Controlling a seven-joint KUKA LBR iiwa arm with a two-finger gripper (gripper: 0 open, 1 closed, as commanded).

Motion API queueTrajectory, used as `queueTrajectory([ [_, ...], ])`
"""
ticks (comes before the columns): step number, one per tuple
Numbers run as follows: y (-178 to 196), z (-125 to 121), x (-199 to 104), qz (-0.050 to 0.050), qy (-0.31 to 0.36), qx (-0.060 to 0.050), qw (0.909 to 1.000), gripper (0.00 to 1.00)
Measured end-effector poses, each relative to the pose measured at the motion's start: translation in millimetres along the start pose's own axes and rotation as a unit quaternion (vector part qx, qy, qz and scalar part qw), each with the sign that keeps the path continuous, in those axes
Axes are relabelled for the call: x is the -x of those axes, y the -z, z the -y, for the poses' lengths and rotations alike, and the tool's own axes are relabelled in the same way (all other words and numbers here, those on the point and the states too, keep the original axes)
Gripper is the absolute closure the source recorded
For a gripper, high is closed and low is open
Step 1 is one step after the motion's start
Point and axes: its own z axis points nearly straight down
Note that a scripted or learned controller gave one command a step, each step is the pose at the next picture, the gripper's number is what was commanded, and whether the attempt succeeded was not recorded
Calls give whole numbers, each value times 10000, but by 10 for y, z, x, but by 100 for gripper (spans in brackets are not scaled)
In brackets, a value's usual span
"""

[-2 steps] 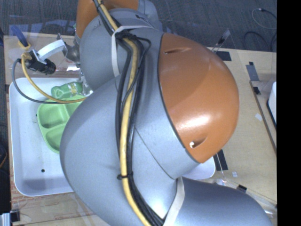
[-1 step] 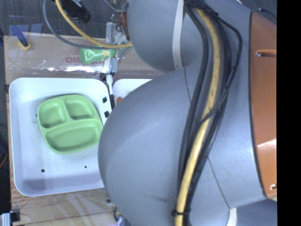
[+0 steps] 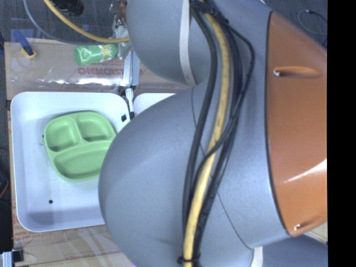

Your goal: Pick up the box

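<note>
**Arm body blocks the right side; left bin partly open**

The grey arm with its orange band (image 3: 222, 138) covers the right bin and the left bin's right edge. In the shallow white left bin (image 3: 22, 166), a green divided plastic plate (image 3: 78, 144) fills the middle; bare floor lies in front of and left of it.

The grey arm (image 3: 183, 166) looms close to the camera, with its orange band (image 3: 297, 121) at the right and black and yellow cables (image 3: 208, 143) running down it. To its left sits a white bin (image 3: 22, 149) holding a green divided plate (image 3: 78, 144). Above the bin, a green bottle (image 3: 97, 53) lies beside a clear plastic bag with red print (image 3: 83, 71). A corner of the second bin (image 3: 153, 102) shows beside the arm.
</note>
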Motion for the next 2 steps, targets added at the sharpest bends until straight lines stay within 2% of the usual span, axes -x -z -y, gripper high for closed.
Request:
queueTrajectory([
  [1, -10, -70, 40, 22, 90, 0, 10000, 100],
  [2, -16, -339, 316, 42, 298, -10, 9995, 100],
])
